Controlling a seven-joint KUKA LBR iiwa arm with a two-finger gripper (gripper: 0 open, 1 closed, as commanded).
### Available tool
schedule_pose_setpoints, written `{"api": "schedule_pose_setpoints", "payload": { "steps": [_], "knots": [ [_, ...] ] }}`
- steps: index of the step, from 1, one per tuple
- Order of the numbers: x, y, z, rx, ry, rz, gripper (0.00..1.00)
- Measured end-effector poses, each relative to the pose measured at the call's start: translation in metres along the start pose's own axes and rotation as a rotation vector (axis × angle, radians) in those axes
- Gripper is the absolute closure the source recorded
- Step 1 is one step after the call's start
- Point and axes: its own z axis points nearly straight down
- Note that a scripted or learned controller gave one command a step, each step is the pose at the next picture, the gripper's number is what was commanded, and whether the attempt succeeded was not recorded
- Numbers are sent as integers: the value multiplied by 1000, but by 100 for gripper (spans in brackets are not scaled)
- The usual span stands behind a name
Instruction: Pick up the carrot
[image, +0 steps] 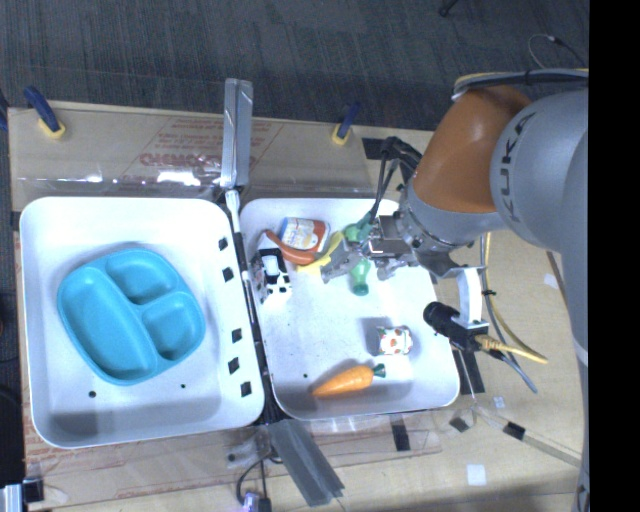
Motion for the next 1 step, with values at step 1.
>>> {"api": "schedule_pose_setpoints", "payload": {
  "steps": [1],
  "knots": [
    [7,-60,98,1,0,113,0]
  ]
}}
